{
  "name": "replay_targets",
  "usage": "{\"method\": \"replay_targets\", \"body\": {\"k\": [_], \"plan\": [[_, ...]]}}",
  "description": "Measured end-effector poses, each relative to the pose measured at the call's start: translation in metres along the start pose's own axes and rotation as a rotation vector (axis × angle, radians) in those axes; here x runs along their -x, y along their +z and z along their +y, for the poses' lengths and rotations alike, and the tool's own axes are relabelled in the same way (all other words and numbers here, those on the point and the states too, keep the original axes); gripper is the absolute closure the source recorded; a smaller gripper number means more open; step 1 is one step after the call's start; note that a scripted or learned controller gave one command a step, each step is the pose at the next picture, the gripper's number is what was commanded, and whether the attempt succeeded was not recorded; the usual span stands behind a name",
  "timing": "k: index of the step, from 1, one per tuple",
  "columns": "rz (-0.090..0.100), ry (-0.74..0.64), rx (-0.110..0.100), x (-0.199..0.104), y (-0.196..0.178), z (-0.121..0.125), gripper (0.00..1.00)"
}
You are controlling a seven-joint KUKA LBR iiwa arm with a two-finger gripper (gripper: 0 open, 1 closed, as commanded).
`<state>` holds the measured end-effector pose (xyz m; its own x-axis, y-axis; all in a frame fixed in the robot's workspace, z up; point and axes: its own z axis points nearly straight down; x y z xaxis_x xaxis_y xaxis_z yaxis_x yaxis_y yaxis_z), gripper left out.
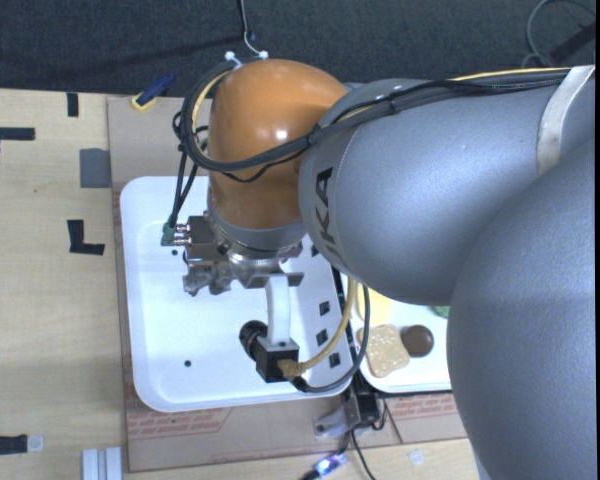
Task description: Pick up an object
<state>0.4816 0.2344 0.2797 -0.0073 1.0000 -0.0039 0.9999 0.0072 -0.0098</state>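
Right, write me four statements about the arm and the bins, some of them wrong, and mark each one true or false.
1. The gripper hangs above the bin on the view's left. True.
2. The brown round object lies in that same bin. False: it lies in the bin on the view's right, beside a pale tan piece.
3. The band above the wrist is orange. True.
4. Both bins are blue. False: they are white.
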Motion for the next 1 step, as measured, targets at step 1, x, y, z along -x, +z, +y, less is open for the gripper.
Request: {"method": "replay_targets", "body": {"k": [1], "plan": [[0.004,0.005,0.014,0.0017,-0.0427,0.0451,1.0]]}}
